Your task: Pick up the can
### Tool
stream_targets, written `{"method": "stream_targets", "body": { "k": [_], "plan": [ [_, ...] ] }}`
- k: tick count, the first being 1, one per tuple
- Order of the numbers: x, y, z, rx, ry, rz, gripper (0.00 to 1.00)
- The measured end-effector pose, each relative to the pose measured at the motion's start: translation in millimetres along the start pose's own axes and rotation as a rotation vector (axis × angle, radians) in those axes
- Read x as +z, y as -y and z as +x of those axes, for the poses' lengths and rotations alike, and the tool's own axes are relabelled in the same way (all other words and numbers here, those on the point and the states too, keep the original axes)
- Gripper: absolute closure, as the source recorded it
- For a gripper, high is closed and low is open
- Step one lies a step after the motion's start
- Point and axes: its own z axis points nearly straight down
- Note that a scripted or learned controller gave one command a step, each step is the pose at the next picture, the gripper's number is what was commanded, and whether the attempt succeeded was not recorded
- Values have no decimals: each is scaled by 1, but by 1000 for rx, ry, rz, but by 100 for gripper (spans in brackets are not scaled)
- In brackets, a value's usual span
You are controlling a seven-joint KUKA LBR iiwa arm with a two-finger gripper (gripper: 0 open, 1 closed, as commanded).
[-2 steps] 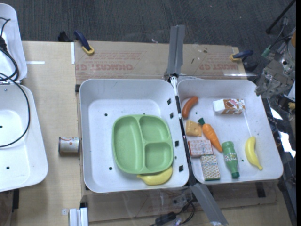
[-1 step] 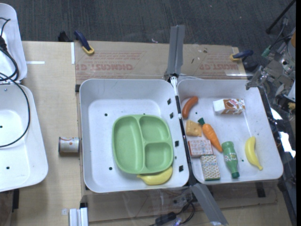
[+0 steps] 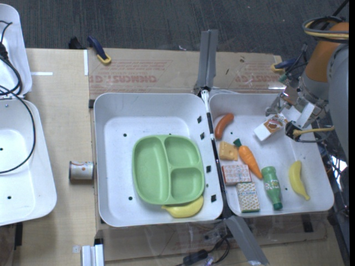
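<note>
The can point(image 3: 81, 171) is small and silver with an orange-brown end. It lies on its side on the wooden bench, just outside the left wall of the left bin point(image 3: 108, 148). My gripper point(image 3: 289, 117) hangs far from it, over the upper right part of the right bin point(image 3: 321, 204), below the orange band of the arm. A small white carton with a brown label point(image 3: 268, 128) sits right beside the gripper's tip; whether they touch is unclear.
The left bin holds a green divided plate point(image 3: 168, 168) with a banana point(image 3: 183, 208) at its front edge. In the right bin lie a sausage point(image 3: 223, 124), cheese wedge point(image 3: 227, 151), carrot point(image 3: 249, 159), green bottle point(image 3: 271, 187), a second banana point(image 3: 298, 179) and two small boxes point(image 3: 236, 173).
</note>
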Motion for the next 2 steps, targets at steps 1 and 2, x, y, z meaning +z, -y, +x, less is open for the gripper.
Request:
{"method": "stream_targets", "body": {
  "k": [1, 2],
  "plan": [
    [22, 55, 2, 35, -2, -2, 0],
    [21, 18, -13, 96, -7, 4, 0]
  ]
}}
